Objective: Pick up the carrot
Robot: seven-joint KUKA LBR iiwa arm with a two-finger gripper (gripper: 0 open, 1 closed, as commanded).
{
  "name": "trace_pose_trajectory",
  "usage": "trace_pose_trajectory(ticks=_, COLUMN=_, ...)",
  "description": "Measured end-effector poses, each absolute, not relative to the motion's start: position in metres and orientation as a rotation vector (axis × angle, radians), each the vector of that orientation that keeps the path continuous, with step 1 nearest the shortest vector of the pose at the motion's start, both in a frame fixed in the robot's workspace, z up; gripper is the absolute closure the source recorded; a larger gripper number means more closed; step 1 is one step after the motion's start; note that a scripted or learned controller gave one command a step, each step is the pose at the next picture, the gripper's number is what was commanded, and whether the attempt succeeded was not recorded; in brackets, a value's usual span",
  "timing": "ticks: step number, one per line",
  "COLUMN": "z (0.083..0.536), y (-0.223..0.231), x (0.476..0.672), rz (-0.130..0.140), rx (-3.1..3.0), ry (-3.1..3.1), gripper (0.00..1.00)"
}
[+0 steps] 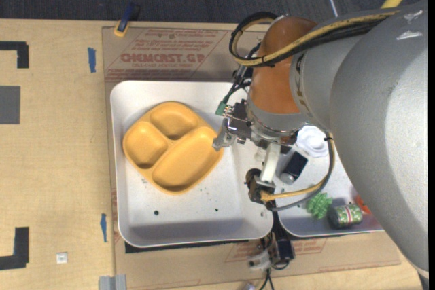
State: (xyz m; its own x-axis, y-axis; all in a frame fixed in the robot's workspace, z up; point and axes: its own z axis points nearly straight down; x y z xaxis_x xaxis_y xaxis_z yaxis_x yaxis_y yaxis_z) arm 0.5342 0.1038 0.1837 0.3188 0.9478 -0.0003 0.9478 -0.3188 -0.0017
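Carrot (357,202): orange sliver in right bin (326,233), rest hidden under arm (380,112); pose unclear.

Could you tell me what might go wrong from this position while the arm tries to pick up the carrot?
1. The arm covers most of the right bin, so the carrot there is largely hidden.
2. The gripper sits at the yellow divided plate in the left bin and may nudge it.
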Motion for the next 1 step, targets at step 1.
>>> trace_pose_trajectory(ticks=1, z=0.1752, y=0.1171, x=0.5966, rz=-0.001, rx=-2.394, ry=-2.036, gripper=0.0)
